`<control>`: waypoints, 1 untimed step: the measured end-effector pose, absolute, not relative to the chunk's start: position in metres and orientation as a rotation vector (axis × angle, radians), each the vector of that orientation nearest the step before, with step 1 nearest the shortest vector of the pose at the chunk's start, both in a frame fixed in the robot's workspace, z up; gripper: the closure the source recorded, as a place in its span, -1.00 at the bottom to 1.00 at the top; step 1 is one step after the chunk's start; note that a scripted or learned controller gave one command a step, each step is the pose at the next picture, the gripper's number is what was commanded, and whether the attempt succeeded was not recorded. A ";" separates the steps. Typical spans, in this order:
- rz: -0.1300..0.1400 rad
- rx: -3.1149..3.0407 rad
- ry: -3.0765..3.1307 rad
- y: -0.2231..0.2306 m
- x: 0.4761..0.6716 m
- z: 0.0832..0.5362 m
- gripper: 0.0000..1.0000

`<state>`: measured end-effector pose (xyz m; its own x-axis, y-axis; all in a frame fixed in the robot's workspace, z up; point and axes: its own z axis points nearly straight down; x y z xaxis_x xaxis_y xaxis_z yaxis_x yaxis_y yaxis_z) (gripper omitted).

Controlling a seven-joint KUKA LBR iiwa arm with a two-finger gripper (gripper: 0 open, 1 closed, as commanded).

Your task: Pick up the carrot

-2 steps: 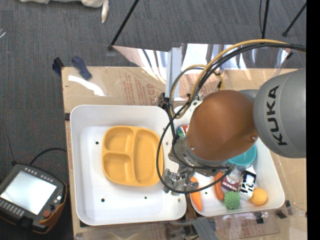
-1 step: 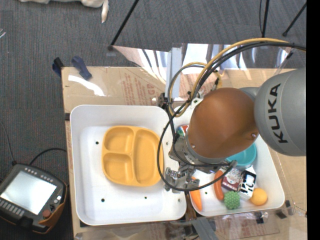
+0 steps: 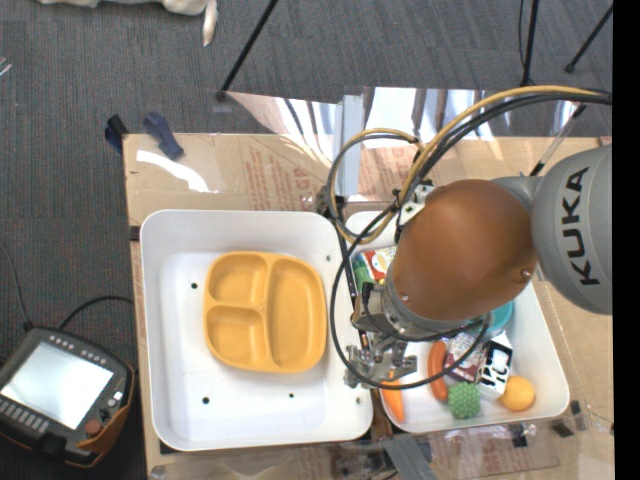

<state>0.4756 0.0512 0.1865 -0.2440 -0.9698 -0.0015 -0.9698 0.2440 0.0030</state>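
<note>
From my seat the one overhead camera looks down on two white bins. The left bin [image 3: 165, 258] carries a yellow divided plate [image 3: 266, 311], lying flat near its middle, three compartments up. The right bin [image 3: 552, 363] is where the work is, and the arm [image 3: 470, 253] reaches in over it, its orange band covering most of the bin's upper half.

The gripper [image 3: 378, 360] hangs below the wrist at the right bin's left wall, near the lower corner, wrapped in black cable loops. I see dark metal parts there, but I cannot tell how its jaws are set, and I see nothing clearly caught in it.

Two orange shapes could be the carrot. One, a short tapered piece [image 3: 393, 402], lies just below and slightly right of the gripper, at the bin's lower left, its long axis running roughly up and down the view with the tip pointing down. The other, a reddish-orange piece [image 3: 437, 370], lies further right, also nearly upright, beside a green knobbly ball [image 3: 464, 400]. An orange round fruit [image 3: 517, 395] sits at the lower right, with a black-and-white printed item [image 3: 495, 365] next to it.

I judge the tapered piece the nearer target: it lies close under the tool, so the coming move is a small shift downward in view, closing across its width.
</note>
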 end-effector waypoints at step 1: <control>-0.009 1.790 -2.577 0.125 0.473 0.136 1.00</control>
<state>0.4733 0.1250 0.1355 -0.3489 -0.9371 -0.0002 -0.9371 0.3489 0.0066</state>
